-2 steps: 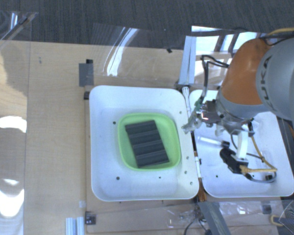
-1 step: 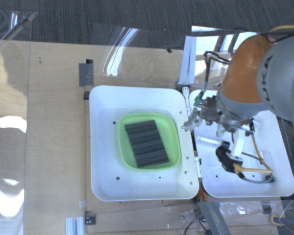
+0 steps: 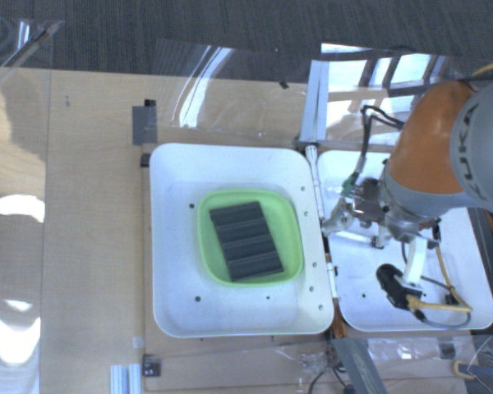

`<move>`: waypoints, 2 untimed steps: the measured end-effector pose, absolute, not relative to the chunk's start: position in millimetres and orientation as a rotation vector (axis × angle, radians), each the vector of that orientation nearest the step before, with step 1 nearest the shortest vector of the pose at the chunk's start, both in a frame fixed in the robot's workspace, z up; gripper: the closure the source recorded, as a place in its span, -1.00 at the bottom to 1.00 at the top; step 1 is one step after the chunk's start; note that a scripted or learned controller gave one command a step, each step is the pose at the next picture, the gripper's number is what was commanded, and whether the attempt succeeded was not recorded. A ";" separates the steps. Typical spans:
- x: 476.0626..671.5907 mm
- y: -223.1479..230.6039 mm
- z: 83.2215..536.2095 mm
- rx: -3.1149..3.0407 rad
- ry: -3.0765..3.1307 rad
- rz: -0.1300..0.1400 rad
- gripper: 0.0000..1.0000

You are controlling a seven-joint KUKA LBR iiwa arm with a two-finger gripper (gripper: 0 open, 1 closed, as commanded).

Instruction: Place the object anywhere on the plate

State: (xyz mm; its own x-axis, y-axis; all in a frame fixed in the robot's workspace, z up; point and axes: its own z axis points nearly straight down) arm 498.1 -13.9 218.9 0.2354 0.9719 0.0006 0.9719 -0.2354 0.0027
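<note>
A dark grey ridged block (image 3: 245,240) lies on the green square plate (image 3: 289,230), which sits in the middle of the left white bin (image 3: 172,302). The block rests slightly turned and covers much of the plate's centre. My gripper (image 3: 351,209) hangs over the left part of the right white bin (image 3: 476,302), just past the divider between the bins and clear of the block. The grey and orange wrist hides most of it from above.
The arm's bulky wrist (image 3: 435,154) covers the upper half of the right bin. A metal post (image 3: 315,105) stands behind the gap between the bins. Bare wooden bench (image 3: 66,220) stretches to the left.
</note>
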 end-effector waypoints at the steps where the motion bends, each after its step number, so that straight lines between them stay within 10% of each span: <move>1: 533.9 -113.4 181.0 2.413 2.008 0.003 -1.00; 2: 506.1 -172.4 253.3 2.445 1.963 0.007 -1.00</move>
